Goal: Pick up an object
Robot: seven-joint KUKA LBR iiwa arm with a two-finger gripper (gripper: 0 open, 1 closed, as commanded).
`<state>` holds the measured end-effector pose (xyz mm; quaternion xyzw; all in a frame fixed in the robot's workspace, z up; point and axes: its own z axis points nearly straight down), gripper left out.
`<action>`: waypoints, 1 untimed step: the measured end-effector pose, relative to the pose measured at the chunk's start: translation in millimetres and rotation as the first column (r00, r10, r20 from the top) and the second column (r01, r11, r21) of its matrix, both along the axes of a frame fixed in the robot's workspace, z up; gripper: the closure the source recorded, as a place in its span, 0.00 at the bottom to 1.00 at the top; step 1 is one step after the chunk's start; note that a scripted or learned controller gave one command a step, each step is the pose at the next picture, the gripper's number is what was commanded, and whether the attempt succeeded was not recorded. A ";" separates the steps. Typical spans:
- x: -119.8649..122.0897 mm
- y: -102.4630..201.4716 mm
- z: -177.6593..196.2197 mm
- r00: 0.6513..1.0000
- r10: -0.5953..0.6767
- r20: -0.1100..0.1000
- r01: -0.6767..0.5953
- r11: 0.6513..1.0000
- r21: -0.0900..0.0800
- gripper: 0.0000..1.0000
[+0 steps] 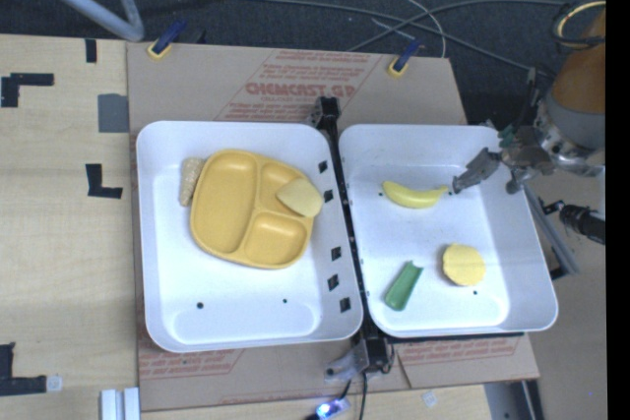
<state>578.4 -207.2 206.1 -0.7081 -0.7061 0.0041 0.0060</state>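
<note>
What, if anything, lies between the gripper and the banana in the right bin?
Nothing visible does. The gripper sits at the right side of the right bin, and only bare bin floor separates it from the banana. The yellow disc and green block lie nearer the camera, off that line.

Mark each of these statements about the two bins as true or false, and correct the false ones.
1. The banana lies in the right bin. True.
2. The yellow plate sits in the right bin. False: it lies in the left bin.
3. The green block rests on the yellow plate. False: it lies on the floor of the right bin, left of the round yellow piece.
4. The gripper is over the right bin, near the banana's right end. True.
5. A pale yellow piece rests on the plate's right edge. True.
6. The gripper is lifting the banana. False: the banana lies on the bin floor.
</note>
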 end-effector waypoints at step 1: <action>3.1 0.4 7.7 1.000 0.004 0.013 -0.004 1.000 -0.003 0.00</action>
